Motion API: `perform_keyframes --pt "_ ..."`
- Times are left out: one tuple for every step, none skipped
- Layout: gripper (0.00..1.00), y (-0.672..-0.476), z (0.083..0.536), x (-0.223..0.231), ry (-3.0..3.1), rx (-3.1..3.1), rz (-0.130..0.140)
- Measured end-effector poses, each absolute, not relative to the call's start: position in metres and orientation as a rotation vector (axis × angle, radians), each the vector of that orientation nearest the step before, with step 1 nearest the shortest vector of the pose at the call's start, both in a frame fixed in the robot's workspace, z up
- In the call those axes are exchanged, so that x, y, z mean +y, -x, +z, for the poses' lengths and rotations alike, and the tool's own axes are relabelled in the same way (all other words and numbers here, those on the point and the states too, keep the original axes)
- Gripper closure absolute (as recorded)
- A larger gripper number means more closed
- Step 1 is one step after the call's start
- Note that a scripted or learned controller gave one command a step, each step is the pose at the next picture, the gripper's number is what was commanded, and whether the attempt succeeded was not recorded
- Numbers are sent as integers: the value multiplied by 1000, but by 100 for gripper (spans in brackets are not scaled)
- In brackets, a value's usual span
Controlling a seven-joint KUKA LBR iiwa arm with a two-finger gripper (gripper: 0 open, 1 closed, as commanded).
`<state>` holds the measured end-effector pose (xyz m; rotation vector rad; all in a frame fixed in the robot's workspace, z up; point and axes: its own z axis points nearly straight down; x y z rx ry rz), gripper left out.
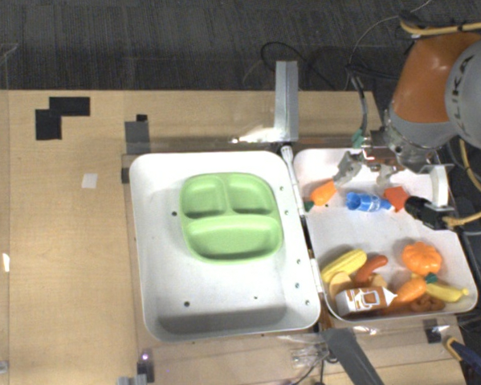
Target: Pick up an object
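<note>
- Over on the left side of the bench [59, 261], at about 9 o'clock, black squares are set into the bare wooden surface near the far edge.
- Next comes the left bin [162, 308], white and shallow; a green divided plate [229, 215] lies flat in it, toward its 12 o'clock end, with two small wells at the back and one wide well in front.
- Just beside it sits the right bin [461, 256], the two rims touching along the middle.
- At 10 o'clock in the right bin lies an orange toy [323, 193], and near it, toward the centre, a blue bottle [366, 202] lies on its side.
- Down at 6 o'clock in that bin is a heap of toy food: a yellow corn cob [344, 263], a brown carton [363, 299], a small orange pumpkin [422, 258] and a yellow banana [447, 292].
- At 1 o'clock in the right bin the gripper [376, 166] hangs low over the back of the bin, above the blue bottle and a red-orange piece [396, 198]; I cannot tell whether it is apart or together, and nothing is visibly held.
- Behind it the arm [427, 73], with its orange band, reaches in from 3 o'clock.
</note>
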<state>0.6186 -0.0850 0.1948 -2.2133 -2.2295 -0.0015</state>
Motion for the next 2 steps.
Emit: perform_keyframes --pt "0 -620 94 -98 2208 -2238 -4" --pt "0 -666 87 -91 2056 -2366 11"
